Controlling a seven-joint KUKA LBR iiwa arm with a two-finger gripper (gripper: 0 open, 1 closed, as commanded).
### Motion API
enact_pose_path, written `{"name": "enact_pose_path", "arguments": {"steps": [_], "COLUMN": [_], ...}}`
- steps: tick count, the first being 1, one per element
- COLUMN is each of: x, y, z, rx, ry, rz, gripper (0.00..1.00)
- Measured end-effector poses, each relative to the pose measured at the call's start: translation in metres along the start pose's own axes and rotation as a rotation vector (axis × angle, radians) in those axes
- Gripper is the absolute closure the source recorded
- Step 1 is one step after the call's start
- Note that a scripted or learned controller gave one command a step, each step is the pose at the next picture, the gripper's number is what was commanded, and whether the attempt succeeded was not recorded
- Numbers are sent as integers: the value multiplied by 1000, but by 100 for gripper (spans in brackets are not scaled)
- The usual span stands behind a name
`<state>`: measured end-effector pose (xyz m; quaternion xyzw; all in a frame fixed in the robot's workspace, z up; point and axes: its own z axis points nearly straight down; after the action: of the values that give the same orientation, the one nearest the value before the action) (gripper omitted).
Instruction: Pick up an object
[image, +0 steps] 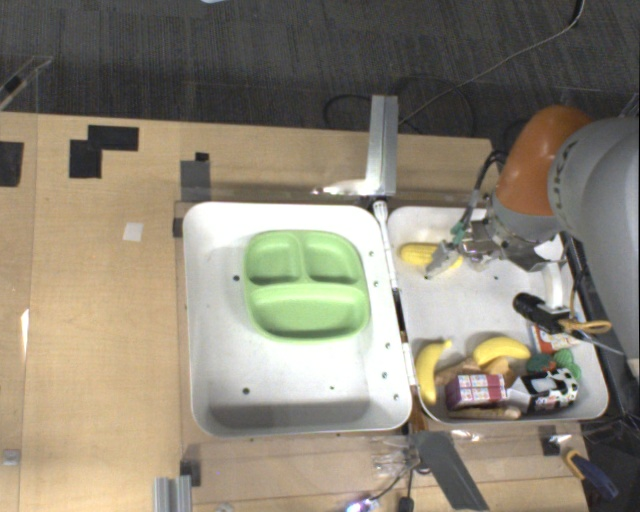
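The gripper (447, 258) sits low in the right bin (490, 300), at the near end of a yellow banana (420, 255) by the bin's upper left corner; whether its pincer is closed on the fruit cannot be told. The left bin (215, 330) holds a green divided plate (303, 283). Two more bananas (465, 357) and a small carton (474, 391) lie along the right bin's near edge.

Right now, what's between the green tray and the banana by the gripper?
In the camera view: the bins' adjoining rims lie between green tray and banana, beside the gripper; otherwise bare bin floor.
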<state>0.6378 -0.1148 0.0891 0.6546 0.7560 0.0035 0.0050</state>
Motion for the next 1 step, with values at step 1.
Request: {"name": "enact_pose_path", "arguments": {"steps": [1], "x": [0], "y": [0], "z": [0], "rx": [0], "ry": [0], "rz": [0], "gripper": [0]}}
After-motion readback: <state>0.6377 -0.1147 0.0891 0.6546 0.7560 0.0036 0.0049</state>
